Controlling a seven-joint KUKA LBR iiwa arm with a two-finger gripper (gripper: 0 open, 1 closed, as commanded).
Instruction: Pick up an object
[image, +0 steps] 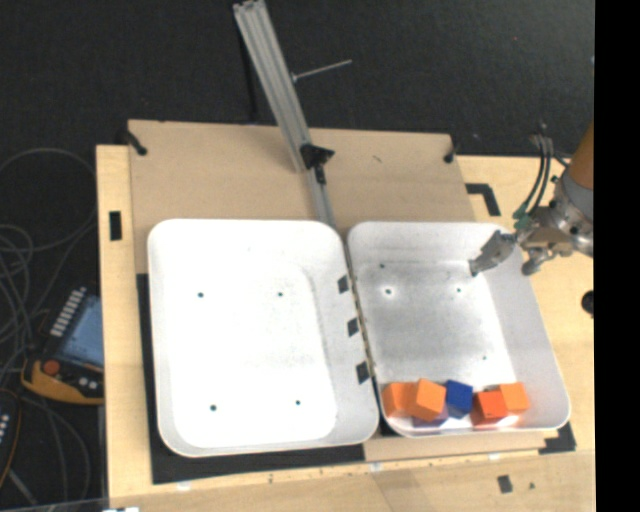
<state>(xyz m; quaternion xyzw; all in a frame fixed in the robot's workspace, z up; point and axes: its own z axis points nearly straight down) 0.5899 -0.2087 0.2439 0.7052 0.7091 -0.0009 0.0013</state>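
The gripper (513, 256) hung over the upper right corner of the right bin (420, 300), at the end of the grey arm (572, 205) that came in from the right edge. Two fingers showed, one (489, 253) reaching out over the bin floor and the other nearer the rim, with a clear gap between them — the jaws stood apart and nothing lay in that gap. The objects sat well away from it, lined up along the bin's near wall: an orange block (401, 397) at the left, a second orange block (431, 399) touching it, a blue block (459, 396) just beside that, then two more orange blocks (501, 401) at the right end of the row. A sliver of something purple showed under the second block — too little to name. The left bin (250, 330) lay alongside, touching the right one along their shared edge, both on the pale bench (400, 170).
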